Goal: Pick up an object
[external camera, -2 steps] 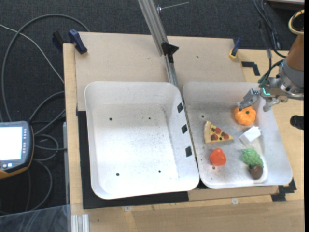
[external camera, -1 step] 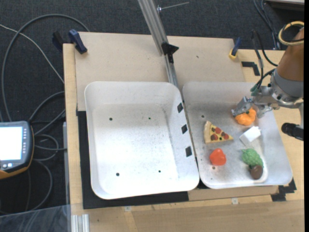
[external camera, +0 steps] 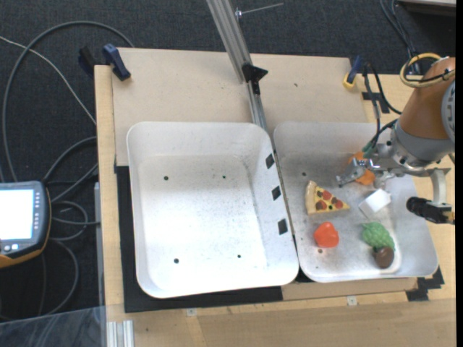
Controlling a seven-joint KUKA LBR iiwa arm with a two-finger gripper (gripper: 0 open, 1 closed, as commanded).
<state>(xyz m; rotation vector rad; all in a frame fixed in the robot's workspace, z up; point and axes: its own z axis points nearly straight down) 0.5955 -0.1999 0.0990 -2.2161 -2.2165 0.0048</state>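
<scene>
My gripper point(external camera: 359, 170) in right bin point(external camera: 289, 139), just above pizza point(external camera: 323, 199); finger state unclear. Tomato point(external camera: 326, 235) below pizza.

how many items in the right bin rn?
4: pizza slice left of centre, red tomato below it, white block by the gripper, green-and-brown piece lower right. The arm may hide more.

Grey arm point(external camera: 423, 139), orange wrist band

Blue clamps point(external camera: 116, 60) grip the bench point(external camera: 181, 85); perhaps a pendant point(external camera: 22, 219) lies left.
</scene>
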